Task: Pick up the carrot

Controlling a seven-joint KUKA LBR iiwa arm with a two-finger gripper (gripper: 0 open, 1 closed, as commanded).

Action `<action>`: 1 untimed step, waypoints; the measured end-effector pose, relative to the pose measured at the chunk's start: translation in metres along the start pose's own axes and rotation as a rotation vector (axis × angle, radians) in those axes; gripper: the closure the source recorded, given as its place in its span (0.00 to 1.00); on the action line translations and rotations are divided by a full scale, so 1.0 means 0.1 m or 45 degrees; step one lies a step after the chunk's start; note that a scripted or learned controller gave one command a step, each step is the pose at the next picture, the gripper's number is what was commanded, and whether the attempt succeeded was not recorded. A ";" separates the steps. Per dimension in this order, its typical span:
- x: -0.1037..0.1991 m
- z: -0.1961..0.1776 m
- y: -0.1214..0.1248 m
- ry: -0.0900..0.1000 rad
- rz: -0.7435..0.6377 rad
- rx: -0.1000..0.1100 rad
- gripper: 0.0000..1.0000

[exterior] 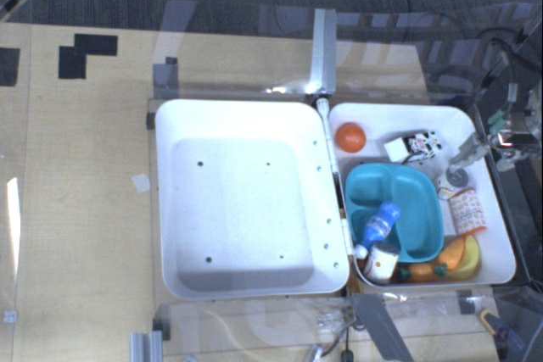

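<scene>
Camera view: looking down at a slant on two white bins on the wooden bench (pixel 76 208).
Landmark: teal divided tray (pixel 405 208), lying in the right bin (pixel 501 254).
Carrot (pixel 422 271): orange, small, tucked just below the tray's lower edge, against the bin's near wall, touching the yellow banana (pixel 462 257) to its right.
Bottle (pixel 379 225): clear with blue label, lying tilted across the tray's lower left compartment, cap end over the rim.
White jar (pixel 382 264): just below the tray's lower left corner, beside the carrot.
Orange ball (pixel 349 136): above the tray's upper left corner, apart from it.
White and black packet (pixel 413 146): above the tray, near the bin's far wall.
Red and white sachet (pixel 467 210): just right of the tray.
Left bin (pixel 170 182): well left of the tray, across the centre divider.
Tool (pixel 465 155): up and right of the tray, near the bin's right wall, well apart from the carrot; open or closed, cannot tell from here.
</scene>
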State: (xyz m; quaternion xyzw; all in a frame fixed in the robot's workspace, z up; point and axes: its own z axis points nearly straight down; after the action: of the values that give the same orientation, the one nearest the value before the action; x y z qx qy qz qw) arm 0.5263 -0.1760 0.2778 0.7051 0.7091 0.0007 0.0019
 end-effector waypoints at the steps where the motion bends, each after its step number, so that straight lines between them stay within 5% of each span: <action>1: 0.20 0.82 0.52 0.002 0.261 0.003 0.00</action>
State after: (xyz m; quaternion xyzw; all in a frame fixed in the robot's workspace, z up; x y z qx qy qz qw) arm 0.5780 -0.1559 0.1962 0.7740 0.6332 0.0008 0.0005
